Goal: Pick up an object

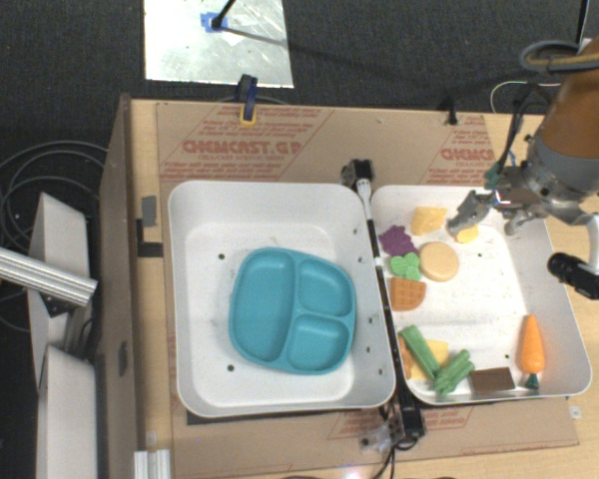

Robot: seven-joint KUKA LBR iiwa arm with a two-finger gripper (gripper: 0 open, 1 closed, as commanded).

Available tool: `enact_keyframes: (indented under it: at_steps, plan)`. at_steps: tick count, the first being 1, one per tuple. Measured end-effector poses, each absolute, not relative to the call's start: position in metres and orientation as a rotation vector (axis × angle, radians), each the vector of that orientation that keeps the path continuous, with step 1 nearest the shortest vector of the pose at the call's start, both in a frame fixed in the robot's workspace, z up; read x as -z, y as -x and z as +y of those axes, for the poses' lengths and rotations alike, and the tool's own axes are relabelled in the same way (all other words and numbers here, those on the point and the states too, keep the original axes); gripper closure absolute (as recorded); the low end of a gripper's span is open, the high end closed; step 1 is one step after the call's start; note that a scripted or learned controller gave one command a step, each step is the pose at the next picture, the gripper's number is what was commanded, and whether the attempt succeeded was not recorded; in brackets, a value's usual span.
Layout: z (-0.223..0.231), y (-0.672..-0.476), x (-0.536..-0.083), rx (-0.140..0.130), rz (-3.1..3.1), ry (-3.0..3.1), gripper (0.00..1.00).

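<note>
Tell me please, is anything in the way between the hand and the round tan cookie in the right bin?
Nothing visible blocks it. The hand is over the right bin, beside a yellow piece. The round tan cookie lies apart from the hand toward the left bin, uncovered, with the green piece next to it.

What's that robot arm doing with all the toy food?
The robot arm's gripper hangs over the far end of the right bin, right by a yellow piece and a yellow cheese wedge. Whether it has caught anything is unclear. More toy food lies in that bin: purple grapes, a round cookie, a carrot. The left bin holds a blue divided plate.
</note>
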State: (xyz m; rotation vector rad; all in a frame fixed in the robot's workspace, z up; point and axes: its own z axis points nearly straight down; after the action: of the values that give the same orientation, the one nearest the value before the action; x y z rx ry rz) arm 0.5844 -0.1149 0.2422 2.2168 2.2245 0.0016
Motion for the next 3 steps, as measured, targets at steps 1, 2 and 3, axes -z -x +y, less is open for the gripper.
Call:
enact_keyframes:
  at_steps: [1, 2, 3]
  plan:
    - [-0.16, -0.603, -0.154, 0.003, 2.22, -2.223, 0.0]
    - [-0.144, -0.642, -0.084, -0.001, 2.228, -2.214, 0.0]
    - [-0.079, -0.67, -0.085, 0.0, 2.233, -2.211, 0.0]
